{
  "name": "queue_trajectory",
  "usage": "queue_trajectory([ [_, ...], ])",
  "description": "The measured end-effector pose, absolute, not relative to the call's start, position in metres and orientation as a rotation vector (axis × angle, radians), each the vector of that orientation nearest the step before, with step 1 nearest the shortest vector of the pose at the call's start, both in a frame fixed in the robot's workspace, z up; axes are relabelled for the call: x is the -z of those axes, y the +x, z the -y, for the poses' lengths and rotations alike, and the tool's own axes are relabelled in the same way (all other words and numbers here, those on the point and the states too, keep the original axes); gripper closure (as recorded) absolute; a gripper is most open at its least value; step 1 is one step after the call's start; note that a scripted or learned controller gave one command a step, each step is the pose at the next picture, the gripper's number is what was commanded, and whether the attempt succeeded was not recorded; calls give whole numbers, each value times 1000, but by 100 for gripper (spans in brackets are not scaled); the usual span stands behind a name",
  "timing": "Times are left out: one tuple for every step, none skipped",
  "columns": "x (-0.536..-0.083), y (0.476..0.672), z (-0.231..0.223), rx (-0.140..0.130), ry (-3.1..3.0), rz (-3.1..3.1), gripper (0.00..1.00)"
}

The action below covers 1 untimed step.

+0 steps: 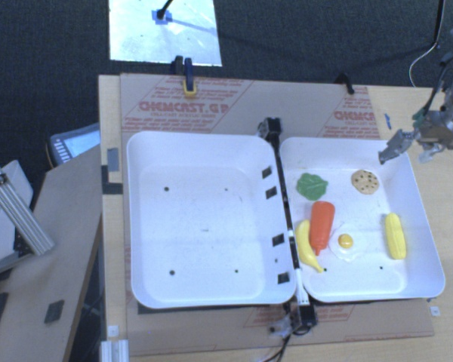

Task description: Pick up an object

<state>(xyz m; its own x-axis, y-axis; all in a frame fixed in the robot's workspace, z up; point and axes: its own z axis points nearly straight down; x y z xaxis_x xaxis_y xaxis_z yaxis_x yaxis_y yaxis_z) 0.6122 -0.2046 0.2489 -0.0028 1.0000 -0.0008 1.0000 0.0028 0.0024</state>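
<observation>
The right bin (pixel 423 202) holds several toy foods. A green leafy piece (pixel 312 185) lies near its left wall, and a round cookie (pixel 365 181) sits to its right. Below them an orange carrot (pixel 322 226) leans against a yellow banana (pixel 308 250). A fried egg (pixel 346 244) and a yellow corn cob (pixel 395 236) lie further right. My gripper (pixel 409 148) hangs over the bin's far right corner, above and to the right of the cookie. Its fingers are open with nothing between them.
The left bin (pixel 136 202) stands beside the right one, with black clips (pixel 272 194) along the shared wall. Both rest on a cardboard sheet (pixel 234 100). A cable (pixel 426 51) hangs at the upper right. A metal plate (pixel 164 21) lies beyond the bench.
</observation>
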Motion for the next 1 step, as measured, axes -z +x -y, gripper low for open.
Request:
queue_trajectory([
  [-147, 662, 205, 1, 2214, -2229, 0],
])
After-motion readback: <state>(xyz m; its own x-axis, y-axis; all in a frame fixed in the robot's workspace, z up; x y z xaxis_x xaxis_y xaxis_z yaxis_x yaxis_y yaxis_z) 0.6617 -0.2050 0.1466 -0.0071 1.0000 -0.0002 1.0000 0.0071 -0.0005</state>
